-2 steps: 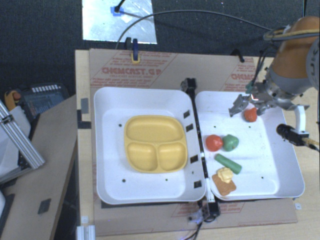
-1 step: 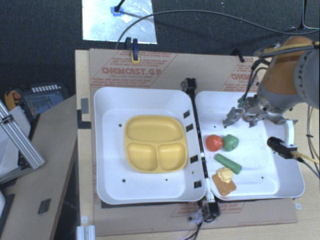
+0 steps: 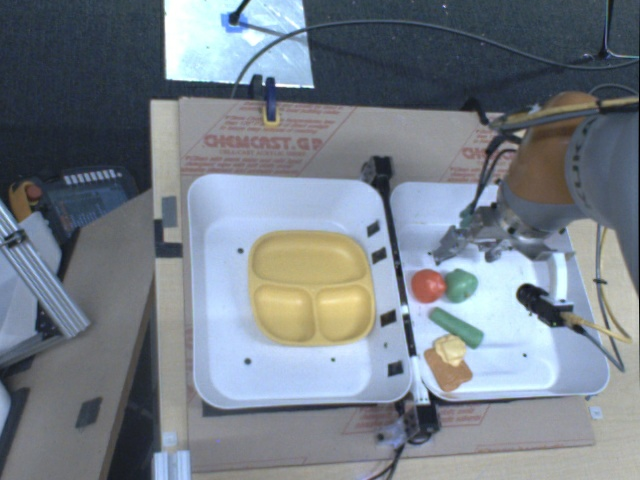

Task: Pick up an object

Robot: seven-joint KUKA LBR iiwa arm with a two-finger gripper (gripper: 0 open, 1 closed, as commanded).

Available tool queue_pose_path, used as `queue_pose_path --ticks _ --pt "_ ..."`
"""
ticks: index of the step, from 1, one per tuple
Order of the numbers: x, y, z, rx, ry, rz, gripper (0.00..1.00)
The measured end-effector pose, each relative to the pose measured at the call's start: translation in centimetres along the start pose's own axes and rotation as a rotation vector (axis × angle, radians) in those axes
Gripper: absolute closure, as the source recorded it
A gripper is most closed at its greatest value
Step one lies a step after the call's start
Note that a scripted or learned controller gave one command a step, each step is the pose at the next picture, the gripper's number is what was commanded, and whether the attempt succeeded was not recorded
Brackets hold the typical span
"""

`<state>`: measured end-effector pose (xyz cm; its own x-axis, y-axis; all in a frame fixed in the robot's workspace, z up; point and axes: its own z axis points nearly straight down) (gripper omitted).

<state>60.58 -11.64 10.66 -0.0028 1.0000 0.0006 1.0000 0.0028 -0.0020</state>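
Camera view: two white bins sit side by side on a brown board (image 3: 300, 133) printed with red lettering. The left bin (image 3: 215, 218) holds one yellow plate (image 3: 310, 286) with three compartments, lying flat near the bin's middle.

The right bin (image 3: 575, 368) holds four small items, all in its left half. A red ball (image 3: 428, 285) lies close to the wall shared with the left bin. A round green lump (image 3: 461, 286) touches the ball on its right. A green stick (image 3: 457, 327) lies on a slant just below the pair, apart from both. A yellow and orange piece (image 3: 449, 360) rests near the bin's lower left corner, just below the stick.

The grey arm (image 3: 600, 168) reaches in from the right, its orange band (image 3: 545, 163) over the bin's upper right part. The gripper (image 3: 452, 245) sits over the bin's upper left area, pointing left and down, just above the red ball and the green lump in the frame. Whether it touches either item cannot be told. Whether the gripper is released or clenched cannot be told at this angle, and no item can be confirmed in its grasp.
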Motion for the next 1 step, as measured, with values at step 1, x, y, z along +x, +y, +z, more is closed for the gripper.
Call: queue_pose_path --ticks 1 --pt "-0.07 0.15 -1.34 -0.006 -0.002 0.001 1.0"
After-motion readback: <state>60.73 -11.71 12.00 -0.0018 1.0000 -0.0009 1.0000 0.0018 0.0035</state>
